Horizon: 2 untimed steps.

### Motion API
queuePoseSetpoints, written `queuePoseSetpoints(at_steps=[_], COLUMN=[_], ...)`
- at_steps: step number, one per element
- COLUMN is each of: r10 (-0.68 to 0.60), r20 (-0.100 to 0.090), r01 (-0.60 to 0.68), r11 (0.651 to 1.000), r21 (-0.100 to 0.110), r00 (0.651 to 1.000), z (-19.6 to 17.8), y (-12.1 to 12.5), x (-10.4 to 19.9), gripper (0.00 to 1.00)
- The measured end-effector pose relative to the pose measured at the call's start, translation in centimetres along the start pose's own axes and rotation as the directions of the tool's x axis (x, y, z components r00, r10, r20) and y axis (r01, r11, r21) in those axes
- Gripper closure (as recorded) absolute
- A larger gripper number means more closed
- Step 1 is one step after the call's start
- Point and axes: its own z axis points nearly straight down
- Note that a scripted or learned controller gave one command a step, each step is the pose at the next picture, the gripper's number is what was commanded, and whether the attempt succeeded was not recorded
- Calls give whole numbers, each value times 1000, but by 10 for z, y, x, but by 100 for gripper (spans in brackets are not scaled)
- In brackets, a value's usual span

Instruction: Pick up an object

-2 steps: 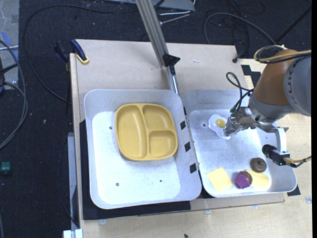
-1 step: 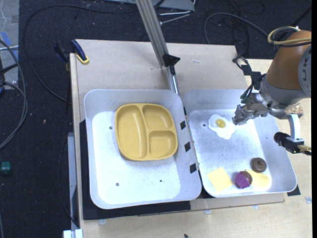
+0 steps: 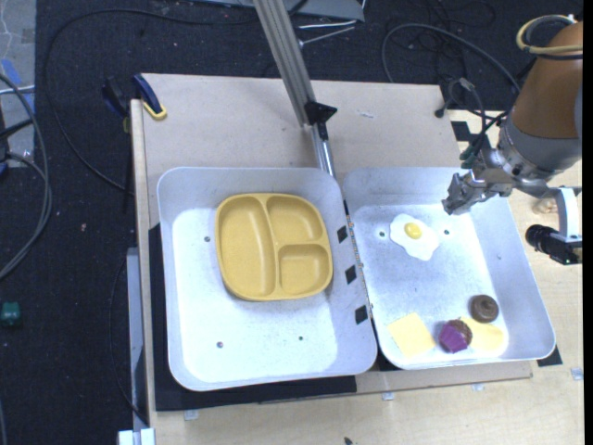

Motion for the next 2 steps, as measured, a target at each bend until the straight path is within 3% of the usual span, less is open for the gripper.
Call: queuePoseSetpoints(at_steps=[1,2], r10=[1,-3], r20=[-1,-4], r01=[-1,3], r11=[1000,1000], r21=[7,10], r00=[1000,1000], z=[-50,-30], y=[1,-3], x=[0,53], gripper=[100,100])
